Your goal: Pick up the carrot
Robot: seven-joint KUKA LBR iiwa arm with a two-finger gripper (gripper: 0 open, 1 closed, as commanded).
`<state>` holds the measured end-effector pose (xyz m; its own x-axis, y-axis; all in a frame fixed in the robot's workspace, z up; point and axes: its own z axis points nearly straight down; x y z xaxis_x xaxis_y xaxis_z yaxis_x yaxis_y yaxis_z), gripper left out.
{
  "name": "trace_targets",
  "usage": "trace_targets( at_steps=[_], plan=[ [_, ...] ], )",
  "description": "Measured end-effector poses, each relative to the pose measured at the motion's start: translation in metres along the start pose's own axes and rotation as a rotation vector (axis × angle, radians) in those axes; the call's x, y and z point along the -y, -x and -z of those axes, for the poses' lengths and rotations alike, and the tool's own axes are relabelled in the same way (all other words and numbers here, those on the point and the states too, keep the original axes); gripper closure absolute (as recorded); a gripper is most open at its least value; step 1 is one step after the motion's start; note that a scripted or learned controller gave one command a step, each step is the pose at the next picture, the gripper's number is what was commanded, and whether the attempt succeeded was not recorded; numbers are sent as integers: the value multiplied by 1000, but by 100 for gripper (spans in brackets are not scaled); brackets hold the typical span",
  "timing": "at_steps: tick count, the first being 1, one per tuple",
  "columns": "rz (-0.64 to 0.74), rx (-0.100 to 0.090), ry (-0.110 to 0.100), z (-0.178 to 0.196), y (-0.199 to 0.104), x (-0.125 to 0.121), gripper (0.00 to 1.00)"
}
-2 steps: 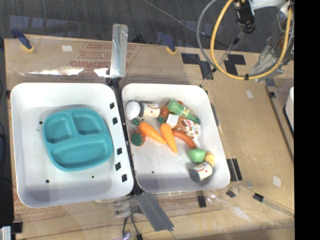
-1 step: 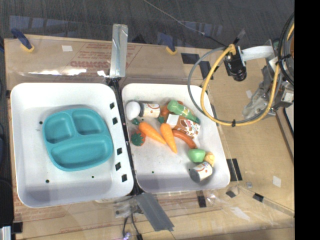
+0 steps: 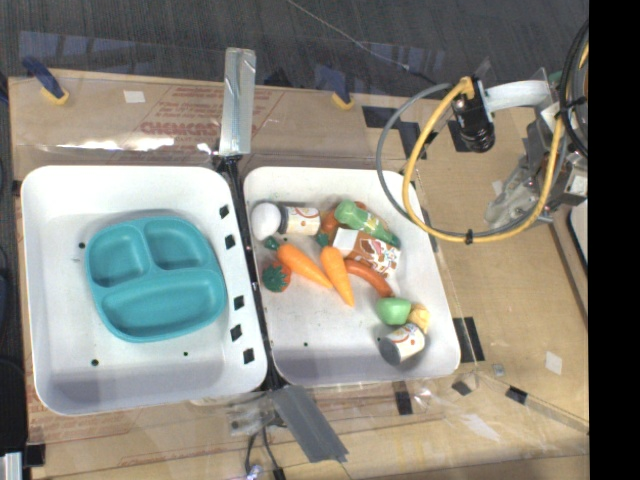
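— Where do we see the carrot?
— In the right bin, among the toy food.
— And the tool?
— Outside that bin, over the table; beyond that we cannot tell.

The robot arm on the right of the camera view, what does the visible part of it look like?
The arm is a pale grey and white metal assembly at the right edge, blurred and partly cut off. A yellow cable loops out from it beside a thinner grey cable. A dark cylindrical part hangs near the top. The jaws can't be made out.
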<state>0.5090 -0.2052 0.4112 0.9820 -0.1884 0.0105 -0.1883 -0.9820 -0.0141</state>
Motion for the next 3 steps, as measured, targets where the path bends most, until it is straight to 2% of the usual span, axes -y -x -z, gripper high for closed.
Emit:
trace_targets(
  at_steps=[2,3],
  plan=[
    [10,-12,-19,21,-4,7,100],
    [-5,13,8,-3,-63,9,100]
  ],
)
